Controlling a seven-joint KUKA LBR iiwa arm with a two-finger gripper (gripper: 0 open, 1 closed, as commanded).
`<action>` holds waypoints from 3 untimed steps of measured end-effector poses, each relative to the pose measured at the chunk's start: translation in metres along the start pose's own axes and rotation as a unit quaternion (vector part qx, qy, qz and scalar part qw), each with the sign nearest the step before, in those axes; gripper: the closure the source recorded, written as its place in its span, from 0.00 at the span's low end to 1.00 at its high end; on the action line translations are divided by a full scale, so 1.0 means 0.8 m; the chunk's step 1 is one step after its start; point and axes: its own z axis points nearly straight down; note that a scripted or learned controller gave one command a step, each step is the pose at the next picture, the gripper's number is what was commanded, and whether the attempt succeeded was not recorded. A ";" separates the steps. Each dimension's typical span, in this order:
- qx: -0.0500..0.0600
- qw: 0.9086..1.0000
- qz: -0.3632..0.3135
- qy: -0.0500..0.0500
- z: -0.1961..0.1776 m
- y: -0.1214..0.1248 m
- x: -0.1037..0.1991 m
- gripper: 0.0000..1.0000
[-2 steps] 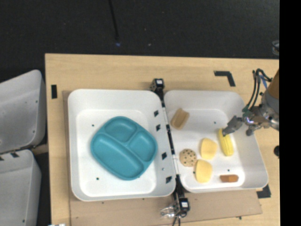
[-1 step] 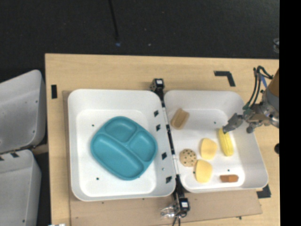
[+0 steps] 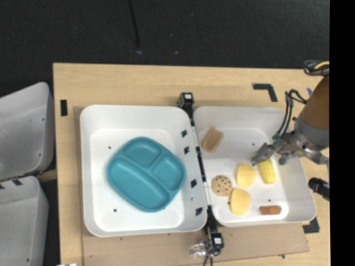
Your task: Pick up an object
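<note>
A: Two bins, one view to go on. Left bin [image 3: 89,148] carries the teal divided plate [image 3: 146,173], lying flat and skewed, well apart from any food. You can ignore it for this pick.

B: And the right bin [image 3: 233,118]?

A: All the candidates sit there: tan block [image 3: 212,139] near the divider, cookie [image 3: 221,185], two pale yellow pieces [image 3: 246,175] [image 3: 240,201], corn cob [image 3: 268,171], small sausage [image 3: 270,209] near the front wall. They're loosely scattered, so most leave room for fingers on either side.

B: Gripper?

A: Gripper [image 3: 272,153] sits low over the right side of that bin, arm coming in from the right, just above the corn cob's upper end. I judge the corn cob is your target: it's the closest item, and its long axis lies roughly across the approach.

B: Holding anything?

A: Cannot tell. The fingertips blur into the cob and the bin floor, so you don't get open or closed from this. Nothing is visibly lifted; the cob looks like it rests on the bin floor.

B: Risk?

A: The upper yellow piece is just beside the cob. A finger could nudge it.
</note>
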 end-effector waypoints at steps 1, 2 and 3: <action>-0.002 1.000 0.002 -0.001 0.064 0.001 -0.002 0.00; -0.005 1.000 0.003 -0.002 0.047 0.002 -0.003 1.00; -0.004 1.000 -0.001 -0.001 -0.019 0.016 -0.002 1.00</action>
